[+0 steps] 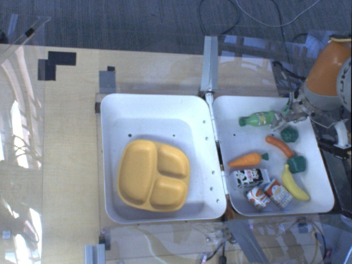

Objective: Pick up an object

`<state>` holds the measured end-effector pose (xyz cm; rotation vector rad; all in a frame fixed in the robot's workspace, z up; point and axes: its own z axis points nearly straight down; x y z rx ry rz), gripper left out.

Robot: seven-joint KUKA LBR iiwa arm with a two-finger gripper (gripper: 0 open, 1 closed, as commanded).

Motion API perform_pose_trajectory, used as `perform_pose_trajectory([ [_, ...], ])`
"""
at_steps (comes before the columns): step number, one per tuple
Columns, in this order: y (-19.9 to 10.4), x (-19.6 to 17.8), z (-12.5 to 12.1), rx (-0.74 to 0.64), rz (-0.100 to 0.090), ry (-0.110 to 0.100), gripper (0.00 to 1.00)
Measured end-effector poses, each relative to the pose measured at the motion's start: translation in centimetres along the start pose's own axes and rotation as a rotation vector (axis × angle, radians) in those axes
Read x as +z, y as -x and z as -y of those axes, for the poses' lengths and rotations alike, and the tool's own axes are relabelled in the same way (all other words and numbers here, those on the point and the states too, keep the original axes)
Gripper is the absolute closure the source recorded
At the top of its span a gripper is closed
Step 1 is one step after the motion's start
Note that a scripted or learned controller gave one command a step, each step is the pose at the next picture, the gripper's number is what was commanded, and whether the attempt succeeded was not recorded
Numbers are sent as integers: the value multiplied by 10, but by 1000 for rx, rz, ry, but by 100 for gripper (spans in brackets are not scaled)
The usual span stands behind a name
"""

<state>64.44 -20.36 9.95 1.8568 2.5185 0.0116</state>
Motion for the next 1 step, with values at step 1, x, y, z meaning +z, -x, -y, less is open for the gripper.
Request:
perform_pose_trajectory([
  [1, 0, 0, 0, 0, 0, 0, 0],
])
